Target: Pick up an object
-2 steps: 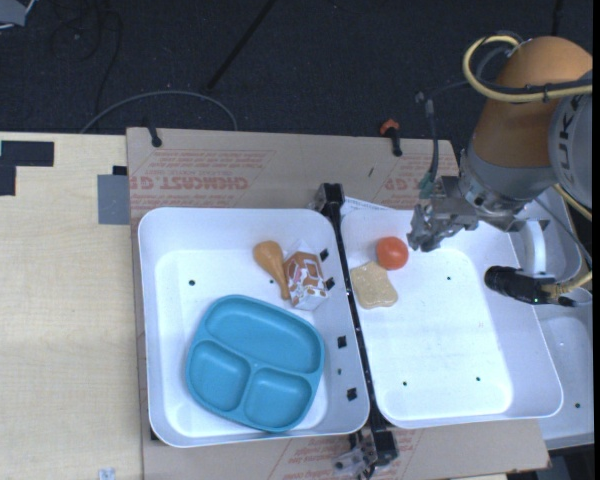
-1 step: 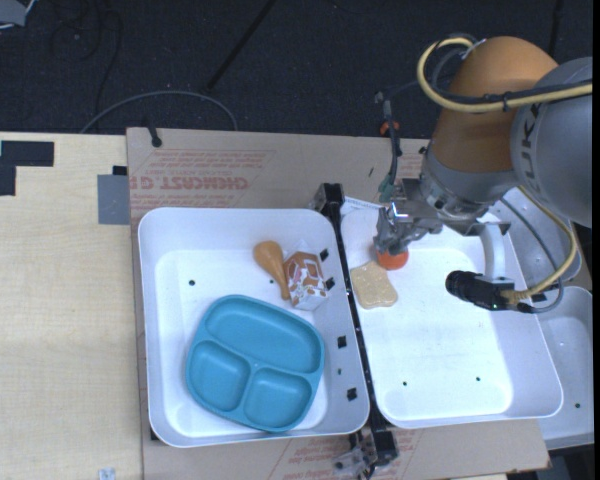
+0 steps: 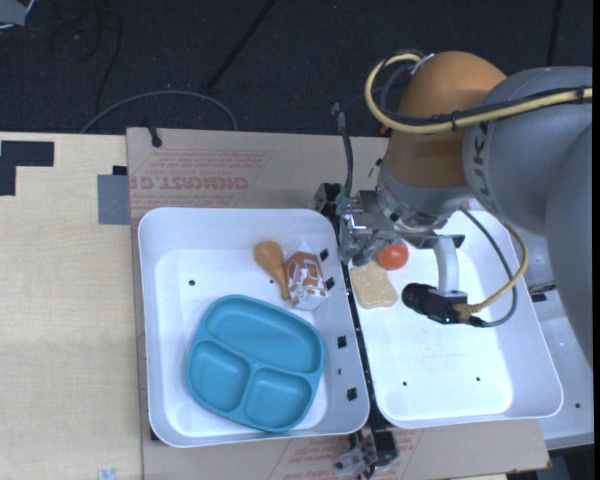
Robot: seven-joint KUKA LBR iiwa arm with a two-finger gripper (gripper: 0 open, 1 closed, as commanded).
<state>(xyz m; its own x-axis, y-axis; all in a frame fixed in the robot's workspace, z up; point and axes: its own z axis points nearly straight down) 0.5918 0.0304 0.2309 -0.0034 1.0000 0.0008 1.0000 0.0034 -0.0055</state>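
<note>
Two white bins sit side by side on the desk [image 3: 50,298], and my arm [image 3: 520,158] reaches in from three o'clock over the right bin [image 3: 460,378]. My fingers [image 3: 365,236] hang low at that bin's eleven o'clock corner, close to the wall it shares with the left bin [image 3: 165,368]; whether they are apart or together I cannot tell, since the wrist hardware hides them.

Just beside them, toward four o'clock, lies a small red tomato [image 3: 392,256], partly tucked under my wrist. A pale slice of bread [image 3: 373,288] lies flat at the tomato's seven o'clock, nearly touching it. A black cable fitting [image 3: 430,302] hangs over the bin floor at the bread's three o'clock.

Across the wall, in the left bin, a blue divided plate [image 3: 254,362] fills the six o'clock half. A tan wooden spoon [image 3: 273,264] and a small brown-and-white wrapped packet [image 3: 306,278] lie touching at the plate's twelve o'clock.
</note>
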